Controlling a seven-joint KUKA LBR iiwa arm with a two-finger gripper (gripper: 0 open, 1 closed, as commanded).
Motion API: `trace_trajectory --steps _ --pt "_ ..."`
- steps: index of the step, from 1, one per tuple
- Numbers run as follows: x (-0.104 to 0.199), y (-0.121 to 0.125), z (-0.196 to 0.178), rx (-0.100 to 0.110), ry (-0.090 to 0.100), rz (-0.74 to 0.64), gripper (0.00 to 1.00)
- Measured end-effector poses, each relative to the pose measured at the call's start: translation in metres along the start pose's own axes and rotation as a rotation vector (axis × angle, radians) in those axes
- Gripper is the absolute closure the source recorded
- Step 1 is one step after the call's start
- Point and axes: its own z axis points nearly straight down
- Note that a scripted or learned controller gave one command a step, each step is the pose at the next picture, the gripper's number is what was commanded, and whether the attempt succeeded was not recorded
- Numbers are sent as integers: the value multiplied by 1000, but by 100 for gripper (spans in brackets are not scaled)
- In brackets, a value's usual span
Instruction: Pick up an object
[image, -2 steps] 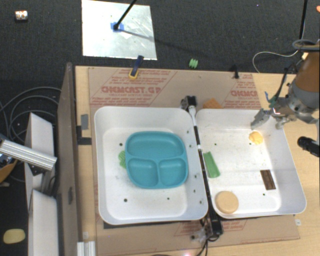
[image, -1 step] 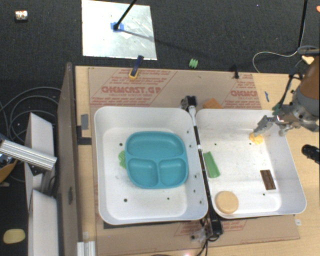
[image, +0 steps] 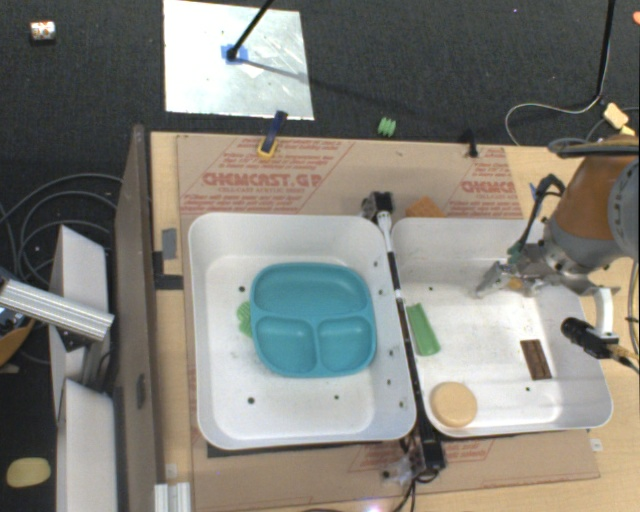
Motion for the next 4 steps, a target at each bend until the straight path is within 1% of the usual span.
trace_trajectory --steps 1,2,3,4 --pt "-1 60 -152 -25 -8 -4 0" --pt "0 45 -3 6 2 1 0" --pt "14 22 -15 -2 -1 2 0" --pt "-1 36 -36 -7 -3 1 0"
